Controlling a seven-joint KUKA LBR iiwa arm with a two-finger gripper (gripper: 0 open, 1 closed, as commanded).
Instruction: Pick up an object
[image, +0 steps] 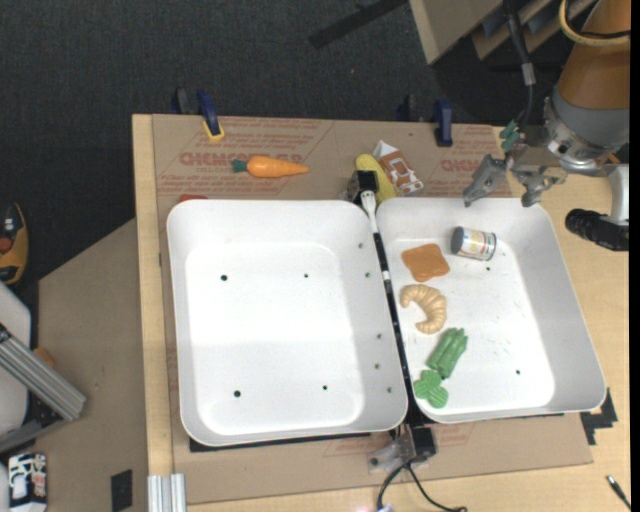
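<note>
**Ana:** Inside the right bin (560, 300), near its far left corner, I count four things. A small can (472, 243) lies on its side, and an orange-brown toast slice (426, 262) lies just left of it.

**Ben:** And nearer the camera?

**Ana:** A tan croissant (425, 306) sits just below the toast, then a green vegetable toy (441, 366) lies aslant toward the bin's near left corner.

**Ben:** Where is the gripper (507, 182)?

**Ana:** Up over the bin's far rim, beyond the can and apart from it. Its two fingers are spread wide with nothing between them.

**Ben:** What about the arm?

**Ana:** It comes in from the upper right, grey with the orange band above the wrist.

**Ben:** Anything outside the bins?

**Ana:** The left bin (200, 300) adjoins the right one. On the cardboard behind them lie a carrot (270, 167), a yellow banana (372, 172) and a small brown packet (398, 172) beside it. Two blue clamps (209, 112) grip the board's far edge.
</note>
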